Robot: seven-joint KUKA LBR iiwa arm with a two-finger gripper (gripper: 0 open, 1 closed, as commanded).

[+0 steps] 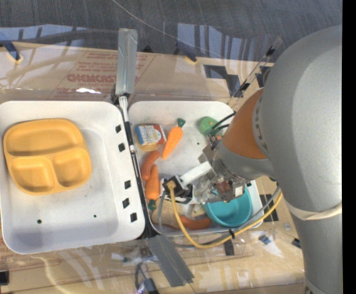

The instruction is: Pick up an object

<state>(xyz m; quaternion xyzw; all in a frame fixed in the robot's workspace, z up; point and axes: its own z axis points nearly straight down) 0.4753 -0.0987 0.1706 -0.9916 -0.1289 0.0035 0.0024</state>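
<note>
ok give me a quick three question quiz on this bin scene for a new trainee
1. True or false: the yellow divided tray lies in the left bin.
2. Which bin is the gripper over?
A. left
B. right
C. neither
3. Fill in: the teal bowl sits near the right bin's ______ right corner (near or far).

Key
1. True.
2. B: it is low over the right bin, among the orange carrot and other toys.
3. Near.
</note>
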